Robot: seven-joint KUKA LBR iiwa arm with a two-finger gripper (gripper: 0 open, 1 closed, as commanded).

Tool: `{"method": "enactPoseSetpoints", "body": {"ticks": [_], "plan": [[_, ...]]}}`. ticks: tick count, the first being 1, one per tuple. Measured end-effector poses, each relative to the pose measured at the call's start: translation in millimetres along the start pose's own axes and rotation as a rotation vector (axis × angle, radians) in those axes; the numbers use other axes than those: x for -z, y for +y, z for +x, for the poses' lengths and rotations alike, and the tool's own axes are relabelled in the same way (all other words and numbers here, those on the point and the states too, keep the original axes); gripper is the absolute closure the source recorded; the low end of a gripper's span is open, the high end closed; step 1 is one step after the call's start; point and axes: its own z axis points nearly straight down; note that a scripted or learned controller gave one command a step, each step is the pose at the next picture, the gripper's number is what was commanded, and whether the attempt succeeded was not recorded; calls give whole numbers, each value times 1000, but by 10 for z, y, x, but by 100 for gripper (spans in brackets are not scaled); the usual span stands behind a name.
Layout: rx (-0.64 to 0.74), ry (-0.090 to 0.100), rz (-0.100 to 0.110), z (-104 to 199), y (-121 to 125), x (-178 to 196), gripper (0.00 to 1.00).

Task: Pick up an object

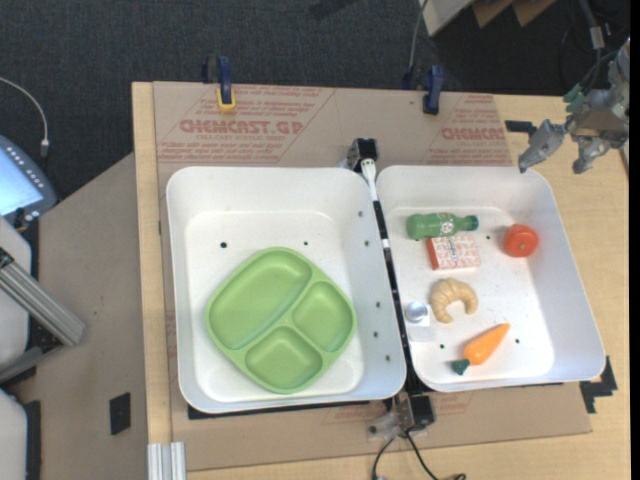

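The tool [560, 146] hangs at the upper right of the frame, just past the far corner of the right bin [570, 268], its fingers spread apart and grasping nothing. To do the pick well, it should travel left and down over one well-separated item; the tomato [520, 240] lies nearest and stands clear of its neighbours. The right bin holds one green bottle [441, 225], one red-and-white box [454, 252], one croissant [453, 297] and one carrot [485, 345]. The left bin [190, 268] holds one green divided plate [281, 317].
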Motion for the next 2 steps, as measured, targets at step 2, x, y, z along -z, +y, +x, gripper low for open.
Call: {"method": "enactPoseSetpoints", "body": {"ticks": [2], "plan": [[4,-1,-8,60,4,-539,0]]}}
